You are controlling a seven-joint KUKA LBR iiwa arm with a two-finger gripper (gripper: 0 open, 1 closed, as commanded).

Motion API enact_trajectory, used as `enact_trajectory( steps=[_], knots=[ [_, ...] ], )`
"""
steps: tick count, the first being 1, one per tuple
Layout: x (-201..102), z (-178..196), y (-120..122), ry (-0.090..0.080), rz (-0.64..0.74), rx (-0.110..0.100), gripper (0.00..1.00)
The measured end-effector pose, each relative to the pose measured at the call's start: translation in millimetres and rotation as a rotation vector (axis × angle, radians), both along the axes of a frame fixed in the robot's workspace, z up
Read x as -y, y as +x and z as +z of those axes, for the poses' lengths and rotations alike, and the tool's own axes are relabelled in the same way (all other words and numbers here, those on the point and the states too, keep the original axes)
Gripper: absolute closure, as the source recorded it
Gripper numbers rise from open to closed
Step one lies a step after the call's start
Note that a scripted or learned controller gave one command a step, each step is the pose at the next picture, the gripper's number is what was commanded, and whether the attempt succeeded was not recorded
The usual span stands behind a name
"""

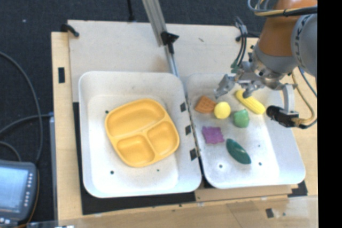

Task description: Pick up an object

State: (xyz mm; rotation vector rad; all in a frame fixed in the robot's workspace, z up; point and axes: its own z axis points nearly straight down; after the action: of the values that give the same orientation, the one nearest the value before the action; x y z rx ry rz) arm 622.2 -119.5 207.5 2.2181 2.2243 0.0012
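**Overhead, My Fingers Hang Spread and Empty**

Nothing is lifted yet. My gripper [231,84] hovers at the far end of the right bin [278,165], my grey arm with its orange band [283,24] reaching in from the right. My two fingers stand apart with nothing between them: one points down toward the orange piece, the other sits closer to the yellow corn cob. No toy is touching either finger that I can make out.

The candidates all lie in that right bin. The orange piece [204,105] rests near the bin's left wall, with the yellow ball [222,110] just beside it. The yellow corn cob [251,103] lies at a slant under my wrist, and the small green piece [241,118] sits close below it. Nearer the camera lie the purple piece [213,135] and the dark green vegetable [238,151], a little apart from each other.

The left bin [93,168] holds the yellow divided tray [141,132], well away from my reach.

By my reading, the job is at its start: I am positioned above the cluster, but the descent, the squeeze and the lift all remain. The orange piece and the ball lie nearest my fingertips, though their closeness could make a clean grab awkward.
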Motion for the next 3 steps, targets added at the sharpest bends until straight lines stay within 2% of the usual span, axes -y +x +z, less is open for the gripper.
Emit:
enact_trajectory(
  steps=[1,3],
  knots=[
    [-0.1,0.0,0.0,0.0,0.0,0.0,0.0],
    [-5.1,-101.7,-7.7,-0.002,-0.005,-0.005,0.0]
  ],
)
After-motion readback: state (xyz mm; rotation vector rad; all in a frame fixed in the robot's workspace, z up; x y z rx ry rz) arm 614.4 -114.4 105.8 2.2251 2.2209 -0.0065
